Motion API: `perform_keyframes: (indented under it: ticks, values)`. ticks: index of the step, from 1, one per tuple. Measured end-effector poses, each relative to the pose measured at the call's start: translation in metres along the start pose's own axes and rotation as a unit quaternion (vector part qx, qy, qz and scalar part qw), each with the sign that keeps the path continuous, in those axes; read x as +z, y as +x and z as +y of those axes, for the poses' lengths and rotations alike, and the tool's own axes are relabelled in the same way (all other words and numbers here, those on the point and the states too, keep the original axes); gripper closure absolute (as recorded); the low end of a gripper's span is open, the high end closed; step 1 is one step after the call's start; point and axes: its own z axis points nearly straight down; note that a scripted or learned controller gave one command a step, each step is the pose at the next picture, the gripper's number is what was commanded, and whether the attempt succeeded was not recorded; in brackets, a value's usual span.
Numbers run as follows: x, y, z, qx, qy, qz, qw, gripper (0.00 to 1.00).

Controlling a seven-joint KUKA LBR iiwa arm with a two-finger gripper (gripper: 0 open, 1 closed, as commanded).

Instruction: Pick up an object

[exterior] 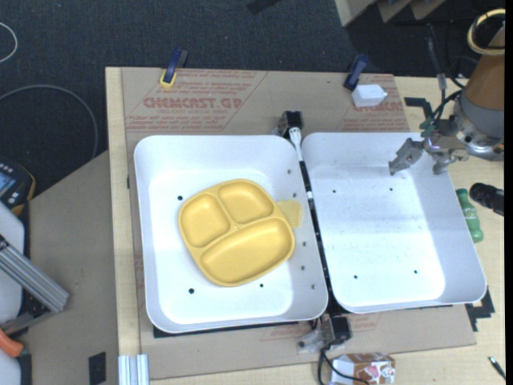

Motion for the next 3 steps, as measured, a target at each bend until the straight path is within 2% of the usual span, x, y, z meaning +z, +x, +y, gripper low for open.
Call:
perform_keyframes:
  ticks: [1, 2, 3]
  values:
    - [-0.08, 0.074, -0.032, -0.003, -0.003, 0.0, 1.0, 0.0]
    - [-0.134, 0.137, -0.1, -0.002, 0.001, 0.001, 1.0, 0.0]
    - [-0.316, 0.191, -0.134, -0.004, -0.011, 0.001, 0.9999, 0.0]
